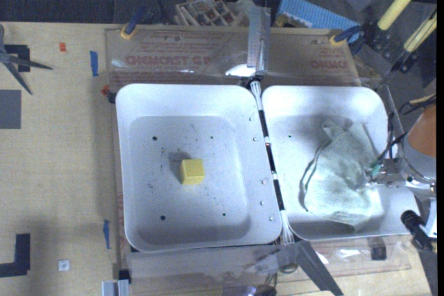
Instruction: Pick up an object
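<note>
White bins: two shallow trays side by side on the table, the left bin (132, 149) and the right bin (291, 114), their inner rims touching along the middle.
Yellow block: a small cube (192, 171) lying near the middle of the left bin's floor, a little toward the near edge, alone and well apart from the walls.
Cloth: a pale, crumpled rag (340, 177) spread over the right half of the right bin, reaching from about the middle toward the near right corner.
Cord: a thin dark wire (309, 177) curving along the rag's left side, touching or lying just beside it.
Arm: grey with an orange patch (420, 138), coming in over the right edge of the table.
Claw: (378, 173) low over the rag's right edge, by the right wall of the right bin; it looks to be touching the cloth, though the view is too small and cluttered there to be sure, and I cannot tell how far apart its tips stand or whether anything is caught in it.
Table: tan wood (55, 149), with bits of blue tape (94, 63) left of the bins.
</note>
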Controlling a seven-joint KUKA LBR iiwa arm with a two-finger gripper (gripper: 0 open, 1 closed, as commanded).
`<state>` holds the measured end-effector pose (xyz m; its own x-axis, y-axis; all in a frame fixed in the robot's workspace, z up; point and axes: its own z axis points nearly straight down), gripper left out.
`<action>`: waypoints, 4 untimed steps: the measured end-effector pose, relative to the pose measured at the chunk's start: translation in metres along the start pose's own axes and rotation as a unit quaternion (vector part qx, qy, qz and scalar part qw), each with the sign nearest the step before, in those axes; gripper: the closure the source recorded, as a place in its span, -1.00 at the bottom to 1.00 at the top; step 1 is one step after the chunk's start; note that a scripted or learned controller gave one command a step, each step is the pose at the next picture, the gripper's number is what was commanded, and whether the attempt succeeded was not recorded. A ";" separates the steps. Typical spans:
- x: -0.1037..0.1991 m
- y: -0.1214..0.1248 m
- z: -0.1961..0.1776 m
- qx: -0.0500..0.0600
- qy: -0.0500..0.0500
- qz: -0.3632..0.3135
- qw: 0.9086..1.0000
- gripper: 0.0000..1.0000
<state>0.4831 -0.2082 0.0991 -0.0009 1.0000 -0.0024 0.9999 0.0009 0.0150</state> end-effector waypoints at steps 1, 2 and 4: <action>0.071 0.025 -0.039 0.008 -0.001 0.222 0.975 1.00; 0.090 0.023 -0.058 0.009 -0.002 0.395 0.919 1.00; 0.132 0.035 -0.084 0.008 -0.005 0.632 0.775 1.00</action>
<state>0.5166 -0.0763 0.1837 0.9794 0.2020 -0.0038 0.2020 -0.9794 -0.0015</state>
